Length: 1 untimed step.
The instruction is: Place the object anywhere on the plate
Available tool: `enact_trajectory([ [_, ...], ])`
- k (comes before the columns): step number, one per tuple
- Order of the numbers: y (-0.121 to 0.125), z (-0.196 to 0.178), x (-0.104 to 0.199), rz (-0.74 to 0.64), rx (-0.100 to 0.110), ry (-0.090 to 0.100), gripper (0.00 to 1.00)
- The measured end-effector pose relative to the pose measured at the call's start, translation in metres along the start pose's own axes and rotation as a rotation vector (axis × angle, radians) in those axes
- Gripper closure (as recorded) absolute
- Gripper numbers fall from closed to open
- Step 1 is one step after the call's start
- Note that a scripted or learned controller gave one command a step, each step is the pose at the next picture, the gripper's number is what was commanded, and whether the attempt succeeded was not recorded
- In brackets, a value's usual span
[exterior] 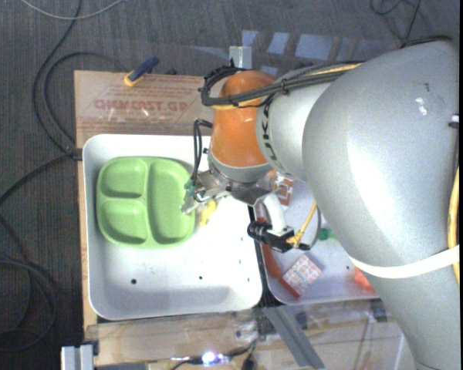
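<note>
A light green plate (143, 200) with three compartments lies in the left half of the left white bin (170, 284). My gripper (197, 201) hangs at the plate's right rim, under the orange band of the wrist (239, 133). A small yellow piece (204, 214) shows just below the gripper tip, over the bin floor beside the plate. Whether it is held cannot be made out.
The right bin (316, 287) holds a red and white checked packet (302, 271) and an orange item (361, 280), mostly under the arm. The big grey arm (378, 176) covers the right side. A yellow-and-blue tool (140, 70) lies on the cardboard behind the bins.
</note>
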<state>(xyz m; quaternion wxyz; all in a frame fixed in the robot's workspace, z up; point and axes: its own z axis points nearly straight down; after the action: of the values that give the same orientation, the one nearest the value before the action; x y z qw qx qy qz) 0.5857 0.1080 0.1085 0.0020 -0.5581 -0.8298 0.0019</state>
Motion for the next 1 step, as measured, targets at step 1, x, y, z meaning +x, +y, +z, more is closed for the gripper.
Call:
enact_trajectory([
  [1,-0.0246,0.0097,0.0171,-0.238,-0.051,-0.03,1.0],
])
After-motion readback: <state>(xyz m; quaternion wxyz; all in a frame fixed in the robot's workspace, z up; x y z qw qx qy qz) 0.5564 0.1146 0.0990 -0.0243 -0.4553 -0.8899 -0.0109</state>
